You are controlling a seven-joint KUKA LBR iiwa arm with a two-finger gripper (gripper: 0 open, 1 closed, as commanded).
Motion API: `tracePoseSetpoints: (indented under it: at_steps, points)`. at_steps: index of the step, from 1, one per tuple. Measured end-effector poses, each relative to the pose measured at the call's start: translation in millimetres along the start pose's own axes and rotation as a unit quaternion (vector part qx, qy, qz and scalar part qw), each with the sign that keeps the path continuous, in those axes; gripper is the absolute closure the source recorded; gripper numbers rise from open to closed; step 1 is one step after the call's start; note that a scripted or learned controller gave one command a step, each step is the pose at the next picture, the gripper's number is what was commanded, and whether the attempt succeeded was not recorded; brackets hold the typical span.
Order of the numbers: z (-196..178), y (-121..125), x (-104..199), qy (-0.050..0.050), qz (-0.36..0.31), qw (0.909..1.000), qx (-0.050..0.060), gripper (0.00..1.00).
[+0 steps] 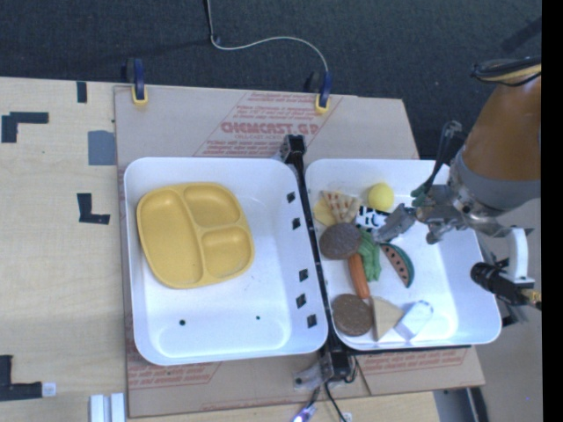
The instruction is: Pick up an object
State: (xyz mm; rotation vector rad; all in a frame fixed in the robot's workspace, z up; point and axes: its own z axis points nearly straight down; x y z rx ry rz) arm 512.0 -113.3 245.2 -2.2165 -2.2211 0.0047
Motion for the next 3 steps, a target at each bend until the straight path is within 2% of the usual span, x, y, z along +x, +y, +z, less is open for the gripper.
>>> tracePoseSetpoints:
  at_steps: [1, 2, 3]
  points:
    - [169, 3, 12, -0.001, 0.001, 1.0, 0.001, 0.0]
    - [156, 4, 13, 0.002, 0.0, 1.0, 0.003, 1.0]
    - [57, 56, 86, 0.001, -0.004, 1.0, -0.006, 1.0]
